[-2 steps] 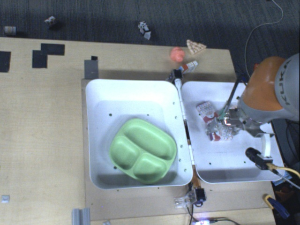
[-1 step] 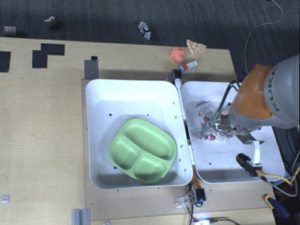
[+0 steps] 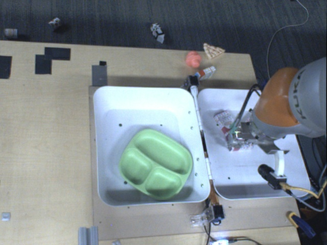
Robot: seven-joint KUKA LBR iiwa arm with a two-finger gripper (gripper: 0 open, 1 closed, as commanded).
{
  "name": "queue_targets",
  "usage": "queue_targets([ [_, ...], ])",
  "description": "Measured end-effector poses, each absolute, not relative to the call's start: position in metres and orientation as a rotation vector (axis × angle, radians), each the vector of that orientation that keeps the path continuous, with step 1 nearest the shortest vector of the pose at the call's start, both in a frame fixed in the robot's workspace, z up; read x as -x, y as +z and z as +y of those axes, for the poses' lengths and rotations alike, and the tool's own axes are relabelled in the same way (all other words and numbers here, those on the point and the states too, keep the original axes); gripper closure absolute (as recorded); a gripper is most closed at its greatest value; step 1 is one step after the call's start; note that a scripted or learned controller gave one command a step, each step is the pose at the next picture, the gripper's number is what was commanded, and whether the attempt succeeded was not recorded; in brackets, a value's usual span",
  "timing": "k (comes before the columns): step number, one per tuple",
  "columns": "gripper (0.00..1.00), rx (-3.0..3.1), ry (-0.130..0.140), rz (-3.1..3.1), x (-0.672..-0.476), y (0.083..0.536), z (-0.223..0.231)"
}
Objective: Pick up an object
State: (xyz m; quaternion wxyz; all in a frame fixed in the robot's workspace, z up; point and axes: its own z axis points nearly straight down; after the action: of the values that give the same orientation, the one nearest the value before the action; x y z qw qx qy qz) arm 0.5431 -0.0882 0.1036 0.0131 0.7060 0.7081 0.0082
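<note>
no readable text, labels, brands or numbers anywhere; small packet [image 3: 223, 118] in the right bin [image 3: 291, 185] has print too blurred to read.

You see two white bins side by side on the bench. The left bin [image 3: 104, 137] holds a green tray [image 3: 156, 162] with three compartments, lying tilted toward the near wall. The arm [image 3: 291, 103] reaches in over the right bin [image 3: 245, 180], its gripper [image 3: 236, 139] low above a small clear wrapper [image 3: 223, 118]. A pink ball [image 3: 193, 59] lies beyond the bins
</note>
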Motion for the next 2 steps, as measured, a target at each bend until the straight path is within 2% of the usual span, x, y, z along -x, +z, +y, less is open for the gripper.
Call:
queue_targets([
  [1,1.0,-2.212,0.006,2.223,-0.619,0.1654,-0.1199],
  [2,0.0,-2.213,0.004,2.225,-0.6184,0.1646,-0.1195],
])
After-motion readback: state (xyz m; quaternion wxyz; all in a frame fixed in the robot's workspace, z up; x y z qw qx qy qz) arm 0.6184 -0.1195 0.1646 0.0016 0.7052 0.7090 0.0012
